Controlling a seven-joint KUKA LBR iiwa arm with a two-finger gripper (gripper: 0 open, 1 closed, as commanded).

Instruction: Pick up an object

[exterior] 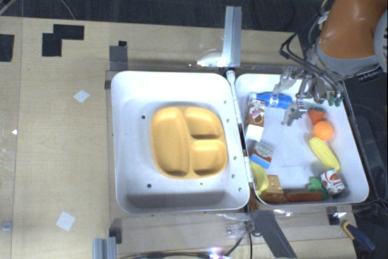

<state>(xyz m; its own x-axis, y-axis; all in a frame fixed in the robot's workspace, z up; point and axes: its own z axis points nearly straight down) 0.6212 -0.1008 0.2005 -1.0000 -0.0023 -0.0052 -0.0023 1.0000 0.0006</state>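
Observation:
My gripper hangs over the far part of the right bin, open with nothing between its fingers. It is just right of a blue bottle and left of an orange-red carrot-like piece. An orange ball and a yellow corn cob lie nearer in the same bin. A small red-and-white carton stands along the bin's left wall. A blue-and-white packet lies below it.
The left bin holds a yellow divided plate. Along the right bin's near edge lie a yellow piece, a brown block, a green piece and a red-and-white can. A metal post stands behind the bins.

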